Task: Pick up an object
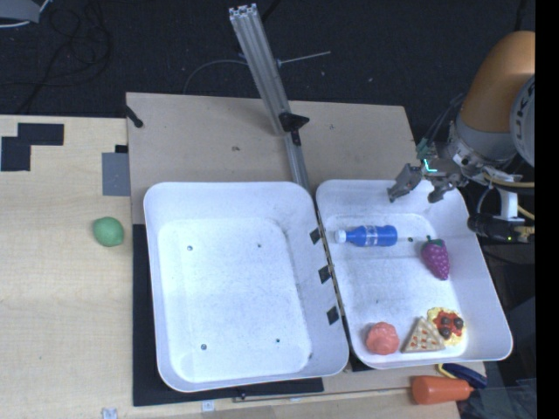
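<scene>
Two bins sit side by side on the desk (52, 286). In the right bin (489, 321) a bottle (369, 235) lies near the far end, grapes (436, 258) to its right, a ball (381, 338) and a pastry slice (434, 330) at the near edge. Left of the left bin (231, 291) another ball (108, 231) rests on the desk.

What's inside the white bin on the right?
The right bin holds a blue bottle lying flat, purple grapes, a red ball and a pizza slice. Nothing appears stacked or covered.

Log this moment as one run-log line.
gripper: open, over right bin top edge, holding nothing | in bin: blue bottle, purple grapes, red ball, pizza slice | pick: not yet done
</scene>
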Available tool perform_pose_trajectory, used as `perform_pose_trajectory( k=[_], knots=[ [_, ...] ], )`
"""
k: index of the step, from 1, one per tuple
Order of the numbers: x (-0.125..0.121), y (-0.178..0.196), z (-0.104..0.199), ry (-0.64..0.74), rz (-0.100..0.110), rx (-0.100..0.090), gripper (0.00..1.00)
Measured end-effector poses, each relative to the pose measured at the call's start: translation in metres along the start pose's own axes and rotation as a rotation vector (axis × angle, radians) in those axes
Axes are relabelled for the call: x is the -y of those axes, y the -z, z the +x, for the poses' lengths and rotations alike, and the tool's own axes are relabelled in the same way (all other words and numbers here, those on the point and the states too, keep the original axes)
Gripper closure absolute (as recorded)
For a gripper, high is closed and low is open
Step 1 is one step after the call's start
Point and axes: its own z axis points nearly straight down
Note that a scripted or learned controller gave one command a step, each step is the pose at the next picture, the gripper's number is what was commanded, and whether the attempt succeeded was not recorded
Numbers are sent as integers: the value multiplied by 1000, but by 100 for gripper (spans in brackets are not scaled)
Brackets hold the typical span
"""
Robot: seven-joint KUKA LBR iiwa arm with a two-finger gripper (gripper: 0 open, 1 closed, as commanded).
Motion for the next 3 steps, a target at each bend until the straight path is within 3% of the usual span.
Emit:
perform_pose_trajectory(
  k=[1, 3],
  knots=[
    [0, 0, 0, 0, 0, 0, 0],
    [-3, -107, 8, 1, 4, -1, 0]
  ],
)
